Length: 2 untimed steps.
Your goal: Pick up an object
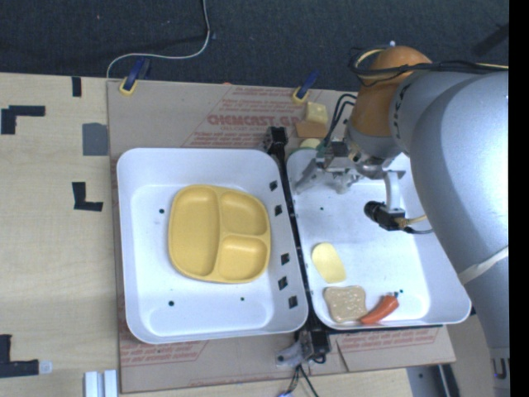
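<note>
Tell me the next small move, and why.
Probably bring the tool toward the camera, over the yellow slice. The tool sits at the right bin's far end, while the slice, bread and carrot lie near its front.

The bench (50, 246) carries a cardboard sheet (198, 114) with two white bins touching on it: the left bin (136, 246) at nine o'clock, the right bin (430, 292) at three. Black tape marks (83, 197) sit at the bench's nine o'clock.
</note>
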Motion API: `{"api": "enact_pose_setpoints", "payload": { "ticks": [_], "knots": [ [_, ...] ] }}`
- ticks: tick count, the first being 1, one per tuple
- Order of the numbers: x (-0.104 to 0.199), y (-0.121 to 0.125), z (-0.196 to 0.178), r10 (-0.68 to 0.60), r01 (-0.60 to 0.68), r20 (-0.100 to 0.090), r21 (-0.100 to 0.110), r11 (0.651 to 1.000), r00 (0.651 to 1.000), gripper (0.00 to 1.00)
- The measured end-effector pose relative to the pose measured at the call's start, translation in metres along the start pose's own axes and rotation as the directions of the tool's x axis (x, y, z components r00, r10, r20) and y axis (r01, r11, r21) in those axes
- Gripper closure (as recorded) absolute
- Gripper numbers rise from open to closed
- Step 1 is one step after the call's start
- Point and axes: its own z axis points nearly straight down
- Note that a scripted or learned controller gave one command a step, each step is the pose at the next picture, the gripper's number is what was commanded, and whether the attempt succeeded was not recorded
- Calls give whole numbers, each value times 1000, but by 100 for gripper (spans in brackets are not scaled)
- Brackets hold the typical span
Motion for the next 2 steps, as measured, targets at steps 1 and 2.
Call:
{"api": "enact_pose_setpoints", "payload": {
  "ticks": [1, 2],
  "knots": [
    [1, 0, -10, 0, 0, 0, -4, 1000, 1000, 100],
    [1, 0, -10, 0, 0, 0, -5, 1000, 1000, 0]
  ]
}}
